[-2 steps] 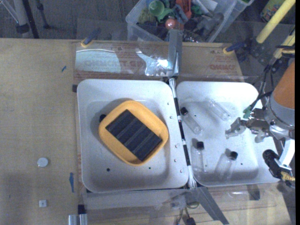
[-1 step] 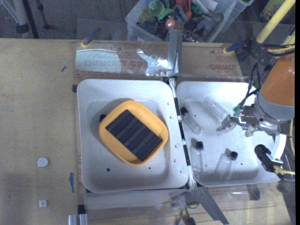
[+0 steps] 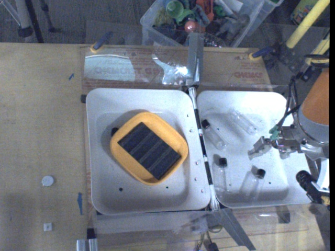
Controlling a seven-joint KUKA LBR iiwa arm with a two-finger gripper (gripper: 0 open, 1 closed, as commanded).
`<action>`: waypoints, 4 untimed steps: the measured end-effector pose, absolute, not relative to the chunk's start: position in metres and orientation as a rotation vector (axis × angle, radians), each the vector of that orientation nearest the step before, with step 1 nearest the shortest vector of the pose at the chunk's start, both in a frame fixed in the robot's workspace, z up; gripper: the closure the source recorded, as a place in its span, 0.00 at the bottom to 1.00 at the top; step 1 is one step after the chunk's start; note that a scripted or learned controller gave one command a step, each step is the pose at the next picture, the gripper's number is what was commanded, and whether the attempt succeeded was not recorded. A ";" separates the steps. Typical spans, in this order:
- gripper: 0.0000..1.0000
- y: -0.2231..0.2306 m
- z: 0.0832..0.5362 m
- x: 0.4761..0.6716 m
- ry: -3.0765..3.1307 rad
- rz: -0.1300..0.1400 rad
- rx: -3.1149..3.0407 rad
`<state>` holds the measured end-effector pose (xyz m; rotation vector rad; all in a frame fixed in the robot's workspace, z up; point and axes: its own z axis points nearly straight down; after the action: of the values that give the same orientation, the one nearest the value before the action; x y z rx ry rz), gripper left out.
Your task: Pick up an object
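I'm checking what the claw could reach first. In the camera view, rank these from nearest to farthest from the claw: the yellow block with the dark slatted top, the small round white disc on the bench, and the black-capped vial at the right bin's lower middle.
1. Black-capped vial, right bin, just below the claw.
2. Yellow block, left bin.
3. White disc, bench, far left.

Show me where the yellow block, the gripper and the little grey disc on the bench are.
yellow block (image 3: 148,148): camera view, on its dark ribbed top face.
gripper (image 3: 260,146): camera view, at the fingertips over the right bin.
grey disc (image 3: 47,181): camera view, centre of the disc on the bare bench.
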<state>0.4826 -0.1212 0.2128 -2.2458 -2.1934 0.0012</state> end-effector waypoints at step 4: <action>0.00 -0.152 0.264 0.481 -2.350 0.000 -2.088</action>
<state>0.4806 -0.1519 0.2644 -2.0882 -2.3501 -0.0002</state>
